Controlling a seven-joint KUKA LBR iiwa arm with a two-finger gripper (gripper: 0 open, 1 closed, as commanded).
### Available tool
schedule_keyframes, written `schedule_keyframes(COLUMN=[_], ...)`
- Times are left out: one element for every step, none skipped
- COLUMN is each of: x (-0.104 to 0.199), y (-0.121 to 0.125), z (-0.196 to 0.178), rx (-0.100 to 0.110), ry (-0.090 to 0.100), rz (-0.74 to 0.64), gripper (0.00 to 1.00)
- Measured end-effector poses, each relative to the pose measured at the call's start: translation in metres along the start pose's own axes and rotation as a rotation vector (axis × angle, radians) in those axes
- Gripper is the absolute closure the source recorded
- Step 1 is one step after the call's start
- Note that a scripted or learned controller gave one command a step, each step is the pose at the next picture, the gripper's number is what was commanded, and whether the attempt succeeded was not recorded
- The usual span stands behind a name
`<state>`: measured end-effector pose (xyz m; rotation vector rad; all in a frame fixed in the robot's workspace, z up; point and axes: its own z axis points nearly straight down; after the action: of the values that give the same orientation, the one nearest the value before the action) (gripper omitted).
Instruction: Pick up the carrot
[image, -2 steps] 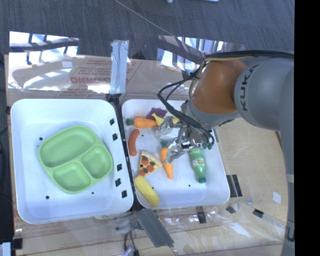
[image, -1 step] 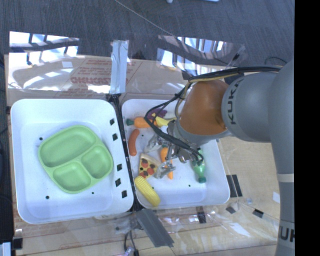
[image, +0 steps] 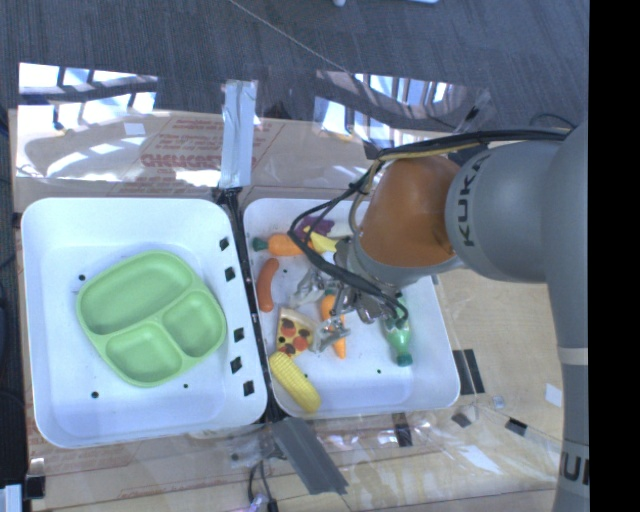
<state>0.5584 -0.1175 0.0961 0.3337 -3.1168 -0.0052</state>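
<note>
A wrong item could be gripped, since the gripper is lowered among crowded toys. Its finger state cannot be told. The carrot, small, orange and tapered, is seen just below it, beside the pizza and the bottle.

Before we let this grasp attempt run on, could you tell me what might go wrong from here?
The end effector sits amid crowded toy food, so it may catch the pizza slice instead of the small orange carrot. The green bottle and yellow corn cob lie close and could get knocked.
</note>
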Motion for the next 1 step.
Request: schedule_keyframes(x=[-0.0041], y=[0.0505], z=[-0.0951], rx=[0.003], ry=[-0.008], rz=[0.220], gripper=[1.00])
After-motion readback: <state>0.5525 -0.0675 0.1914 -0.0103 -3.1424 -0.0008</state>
